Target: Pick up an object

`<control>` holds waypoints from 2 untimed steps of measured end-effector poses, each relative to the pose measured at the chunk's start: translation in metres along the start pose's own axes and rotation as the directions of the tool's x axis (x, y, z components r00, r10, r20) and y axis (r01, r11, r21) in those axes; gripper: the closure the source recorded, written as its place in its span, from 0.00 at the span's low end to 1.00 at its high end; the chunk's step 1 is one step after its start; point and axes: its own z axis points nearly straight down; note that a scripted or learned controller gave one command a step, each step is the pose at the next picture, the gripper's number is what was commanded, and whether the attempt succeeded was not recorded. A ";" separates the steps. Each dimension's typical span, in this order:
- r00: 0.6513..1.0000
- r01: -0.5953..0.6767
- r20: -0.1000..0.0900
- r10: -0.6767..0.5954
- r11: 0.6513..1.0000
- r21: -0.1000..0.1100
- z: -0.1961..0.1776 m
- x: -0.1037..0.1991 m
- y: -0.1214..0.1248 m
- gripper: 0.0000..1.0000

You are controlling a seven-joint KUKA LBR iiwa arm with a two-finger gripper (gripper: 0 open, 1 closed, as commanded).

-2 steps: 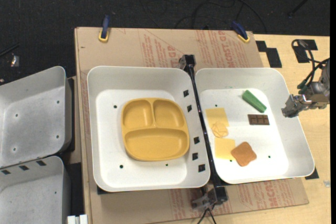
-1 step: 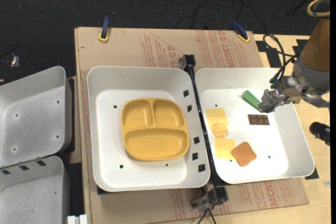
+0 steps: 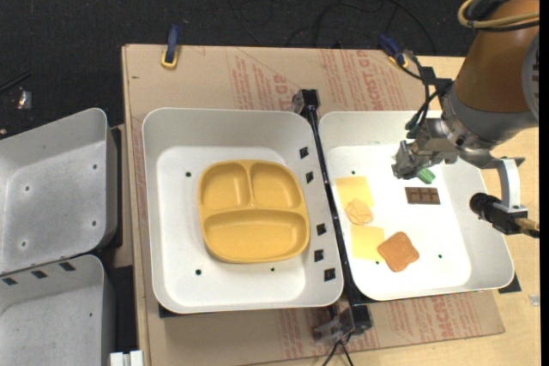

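Under my gripper [image 3: 418, 165], just below and right of it in the camera view, lies a small green piece [image 3: 425, 177] on the floor of the right bin [image 3: 480, 270]; I cannot tell whether the two touch, and I cannot tell how the tool stands, since it reads as a dark grey cluster from above. Just below the green piece sits a flat brown chocolate-bar-like piece [image 3: 422, 196], apart from it. Further from the green piece, toward the bin's left wall, I see a pale yellow square slice [image 3: 352, 188] with a small tan round piece [image 3: 359, 211] lying partly on its lower edge. Below those, a second pale yellow slice [image 3: 365, 242] lies with an orange-brown toast-like piece [image 3: 398, 251] overlapping its right corner.

Left of the green piece, across the black divider, the left bin [image 3: 171, 141] holds a yellow sectioned plate [image 3: 254, 211], with two small compartments above one long one. Both bins rest on a cardboard sheet [image 3: 223, 73]. The arm [image 3: 497, 73] reaches in from the right, its orange band above the grey wrist.
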 end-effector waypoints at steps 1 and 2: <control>1.000 0.000 0.000 0.000 1.000 -0.003 -0.007 0.052 0.015 1.00; 1.000 0.000 0.001 0.000 1.000 -0.002 0.005 0.094 0.035 1.00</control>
